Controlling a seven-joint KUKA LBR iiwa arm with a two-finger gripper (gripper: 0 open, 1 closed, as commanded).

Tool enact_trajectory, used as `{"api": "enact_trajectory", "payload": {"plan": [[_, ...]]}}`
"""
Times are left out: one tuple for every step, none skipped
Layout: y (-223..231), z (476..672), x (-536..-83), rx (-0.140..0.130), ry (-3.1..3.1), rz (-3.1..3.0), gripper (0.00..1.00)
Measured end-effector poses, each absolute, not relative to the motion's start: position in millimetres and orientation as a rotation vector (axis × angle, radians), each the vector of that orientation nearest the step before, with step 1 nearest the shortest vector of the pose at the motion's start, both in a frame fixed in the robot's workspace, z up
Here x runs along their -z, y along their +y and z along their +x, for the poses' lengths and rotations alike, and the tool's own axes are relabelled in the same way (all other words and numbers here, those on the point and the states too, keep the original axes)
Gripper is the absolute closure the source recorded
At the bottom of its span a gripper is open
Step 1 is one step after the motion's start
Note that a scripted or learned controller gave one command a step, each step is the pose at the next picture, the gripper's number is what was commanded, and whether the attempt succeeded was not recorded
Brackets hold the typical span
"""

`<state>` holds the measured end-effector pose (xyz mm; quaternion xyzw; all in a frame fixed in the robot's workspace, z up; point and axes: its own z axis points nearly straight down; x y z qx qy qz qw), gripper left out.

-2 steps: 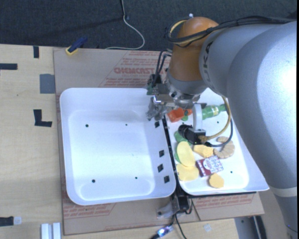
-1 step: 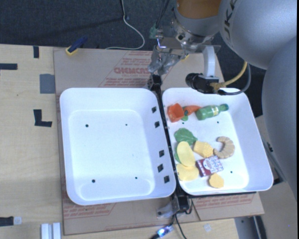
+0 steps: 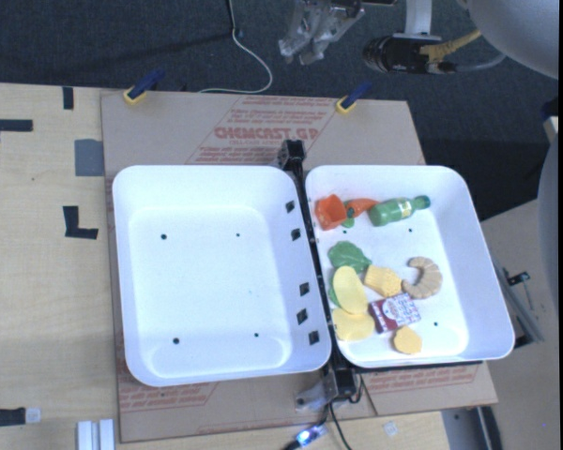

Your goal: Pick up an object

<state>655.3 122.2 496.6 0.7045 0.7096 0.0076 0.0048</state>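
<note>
My gripper (image 3: 305,47) hangs high near the top of the camera view, above the bench's far edge and well away from both bins. Nothing shows between its fingers. In the right bin (image 3: 450,187) lie several small objects: an orange-red piece (image 3: 329,211), a green bottle (image 3: 398,210), a green leaf-like piece (image 3: 347,256), a tan curled pastry (image 3: 424,277), yellow pieces (image 3: 349,292), and a dark red packet (image 3: 391,313).
The left bin (image 3: 141,279) sits beside the right one, joined by a black divider (image 3: 303,251). Both rest on a cardboard sheet (image 3: 253,129) held by blue-yellow clamps (image 3: 143,85). A white cable (image 3: 249,54) trails at the back.
</note>
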Motion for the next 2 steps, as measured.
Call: {"api": "enact_trajectory", "payload": {"plan": [[142.0, 628.4, -537.0, -0.003, 2.224, 2.217, 1.00], [196.8, 621.2, -397.5, 0.020, 2.234, 2.220, 1.00]]}}
